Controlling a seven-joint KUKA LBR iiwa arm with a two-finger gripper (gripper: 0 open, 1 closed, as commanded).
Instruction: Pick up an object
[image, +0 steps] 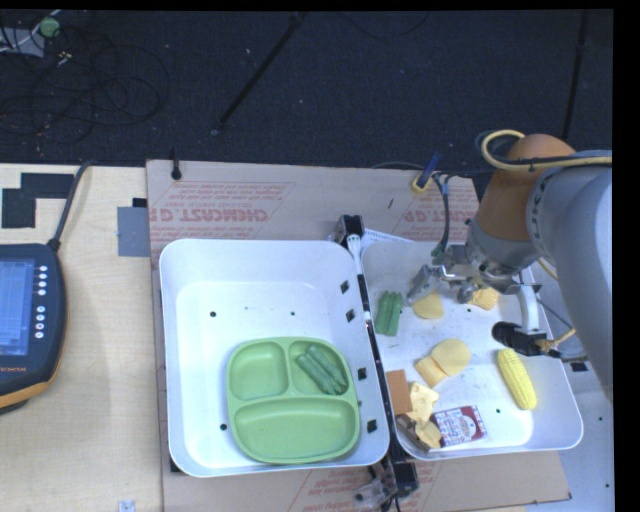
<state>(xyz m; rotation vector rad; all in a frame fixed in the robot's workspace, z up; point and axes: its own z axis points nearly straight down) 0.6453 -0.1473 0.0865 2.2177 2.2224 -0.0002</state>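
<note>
At 12 o'clock in the right bin, my gripper hangs w/ fingers apart, nothing between them. Yellow piece lies just beside, approx. 7 o'clock of me; prob. light, stiff, smooth: pinch across its short sides.

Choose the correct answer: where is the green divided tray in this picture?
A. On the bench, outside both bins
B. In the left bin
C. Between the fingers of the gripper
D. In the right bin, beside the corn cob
B: the green divided tray lies flat on the floor of the left bin, while the corn cob lies in the right bin.
</note>
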